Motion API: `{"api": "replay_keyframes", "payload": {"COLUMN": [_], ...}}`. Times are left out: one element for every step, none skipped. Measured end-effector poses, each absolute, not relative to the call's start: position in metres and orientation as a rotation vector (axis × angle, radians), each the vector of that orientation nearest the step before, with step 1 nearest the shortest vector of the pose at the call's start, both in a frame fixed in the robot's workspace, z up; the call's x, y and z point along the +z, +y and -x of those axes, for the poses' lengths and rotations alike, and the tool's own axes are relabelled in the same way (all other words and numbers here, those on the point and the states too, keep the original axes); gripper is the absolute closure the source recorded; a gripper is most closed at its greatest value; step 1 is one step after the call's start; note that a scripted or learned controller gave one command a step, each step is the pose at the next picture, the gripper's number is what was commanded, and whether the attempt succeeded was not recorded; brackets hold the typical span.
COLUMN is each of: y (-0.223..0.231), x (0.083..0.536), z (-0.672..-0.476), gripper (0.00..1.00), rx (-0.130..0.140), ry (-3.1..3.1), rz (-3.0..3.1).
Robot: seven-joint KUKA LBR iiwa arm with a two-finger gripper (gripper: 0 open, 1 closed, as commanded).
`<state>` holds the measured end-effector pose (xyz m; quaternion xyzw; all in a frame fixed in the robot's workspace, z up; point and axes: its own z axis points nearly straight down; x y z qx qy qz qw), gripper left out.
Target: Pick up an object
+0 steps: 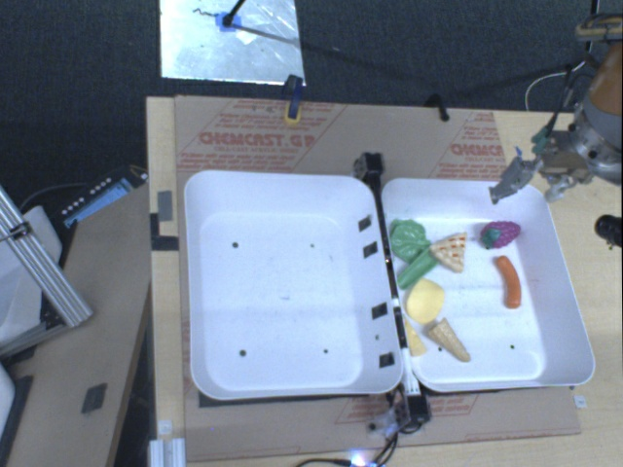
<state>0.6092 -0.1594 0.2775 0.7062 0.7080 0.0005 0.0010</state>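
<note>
The right bin (569, 343) holds several toy foods. A purple grape bunch (499, 233) lies near its far right, and an orange sausage (509, 281) lies just below that. A green leafy piece (408, 235), a green stick (417, 269) and a tan wedge (450, 253) crowd the bin's left side. Nearer the front are a yellow round piece (425, 302) and a tan cone (451, 340). My gripper (532, 187) hangs above the bin's far right corner, up and right of the grapes. It is open and holds nothing.
The left bin (209, 212) sits beside the right one, joined to it by a black clamped divider (383, 261). A foil sheet (231, 27) lies on the dark floor at the back. A cable (545, 86) loops behind the arm.
</note>
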Motion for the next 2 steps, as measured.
{"api": "replay_keyframes", "payload": {"y": [-0.209,-0.205], "x": [0.224,0.077], "z": [-0.612,-0.615], "gripper": [0.0,0.0], "rx": [-0.005,-0.003], "ry": [2.22,2.227], "rz": [-2.224,-2.223]}}
